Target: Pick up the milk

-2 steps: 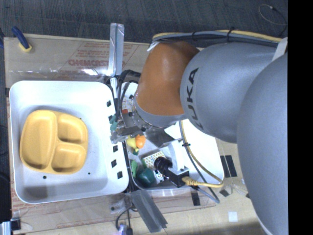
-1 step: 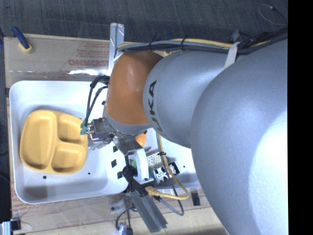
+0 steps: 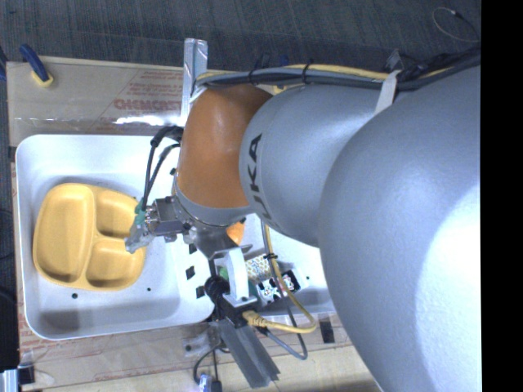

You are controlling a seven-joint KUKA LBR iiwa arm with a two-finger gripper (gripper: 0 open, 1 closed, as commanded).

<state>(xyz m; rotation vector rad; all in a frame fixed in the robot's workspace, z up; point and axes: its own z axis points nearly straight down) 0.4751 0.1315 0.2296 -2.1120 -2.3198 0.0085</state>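
A large yellow moulded object [image 3: 78,235] with rounded lobes lies in the left white bin [image 3: 49,158]. My gripper [image 3: 137,233] hangs low at that object's right edge, close to it or touching it. The grey arm with its orange band [image 3: 216,153] reaches in from the right and hides most of the right bin. A small orange patch [image 3: 235,233] peeks out beneath the wrist; I cannot tell what it belongs to.
The left bin's bare floor [image 3: 106,305] lies in front of the yellow object. Behind the bins lies a brown cardboard sheet [image 3: 106,88]. A blue-and-yellow clip [image 3: 35,64] sits at the far left corner.
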